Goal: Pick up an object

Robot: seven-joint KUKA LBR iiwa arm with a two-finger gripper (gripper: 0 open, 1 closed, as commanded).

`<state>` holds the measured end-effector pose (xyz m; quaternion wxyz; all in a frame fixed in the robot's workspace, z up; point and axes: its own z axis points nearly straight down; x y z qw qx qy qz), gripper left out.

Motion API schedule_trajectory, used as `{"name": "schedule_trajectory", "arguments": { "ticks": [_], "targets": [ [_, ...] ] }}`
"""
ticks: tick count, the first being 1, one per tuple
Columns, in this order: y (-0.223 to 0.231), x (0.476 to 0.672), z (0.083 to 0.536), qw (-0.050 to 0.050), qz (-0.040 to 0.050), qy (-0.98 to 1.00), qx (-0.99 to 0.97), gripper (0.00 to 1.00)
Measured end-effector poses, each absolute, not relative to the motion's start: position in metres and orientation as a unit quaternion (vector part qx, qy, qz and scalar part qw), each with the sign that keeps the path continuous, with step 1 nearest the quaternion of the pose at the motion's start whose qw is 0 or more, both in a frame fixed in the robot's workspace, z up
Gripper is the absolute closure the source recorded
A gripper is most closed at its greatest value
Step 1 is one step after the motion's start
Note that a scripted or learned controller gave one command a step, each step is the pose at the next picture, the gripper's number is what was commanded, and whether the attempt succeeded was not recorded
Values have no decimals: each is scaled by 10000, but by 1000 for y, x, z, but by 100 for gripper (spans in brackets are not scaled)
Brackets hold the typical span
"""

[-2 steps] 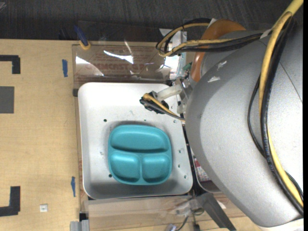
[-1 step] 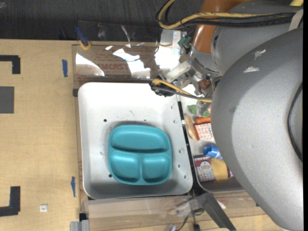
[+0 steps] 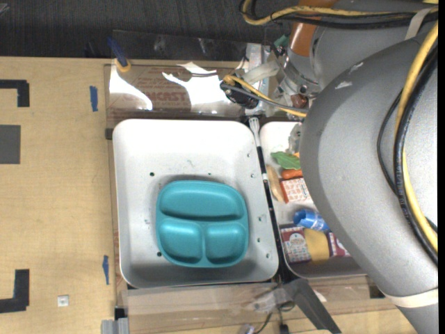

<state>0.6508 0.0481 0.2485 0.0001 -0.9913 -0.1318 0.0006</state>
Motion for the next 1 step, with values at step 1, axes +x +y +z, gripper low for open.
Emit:
{"name": "schedule_trajectory", "arguments": {
  "ticks": [1],
  "targets": [
    [29,658,180,0,53,-1046,-9945,0]
  ]
}}
